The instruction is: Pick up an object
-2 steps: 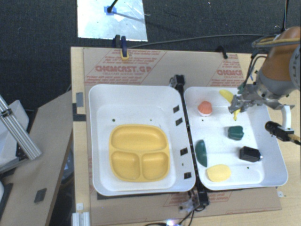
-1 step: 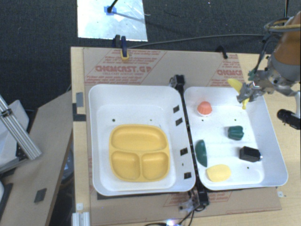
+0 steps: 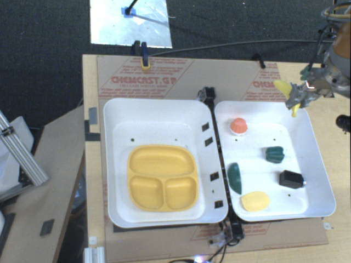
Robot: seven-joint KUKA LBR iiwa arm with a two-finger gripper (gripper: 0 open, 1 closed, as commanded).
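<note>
My gripper [image 3: 298, 96] hangs over the far right corner of the right bin [image 3: 321, 171], at the end of the arm coming in from the right. A curved yellow banana-like object [image 3: 282, 86] sits between its fingers, sticking out to the left above and down below them, lifted off the bin floor. On the floor of the right bin lie an orange round object [image 3: 238, 126], a green pepper-like object [image 3: 275, 154], a black block [image 3: 290, 179], a dark green oblong object [image 3: 234, 178] and a pale yellow oval object [image 3: 255, 201].
The left bin [image 3: 118, 147] holds a yellow divided plate [image 3: 162, 177]. A black-clipped divider [image 3: 214, 147] runs between the bins. Cardboard [image 3: 164, 75] lies under both. A cable crosses behind the bench, and a metal rail [image 3: 19, 152] stands at far left.
</note>
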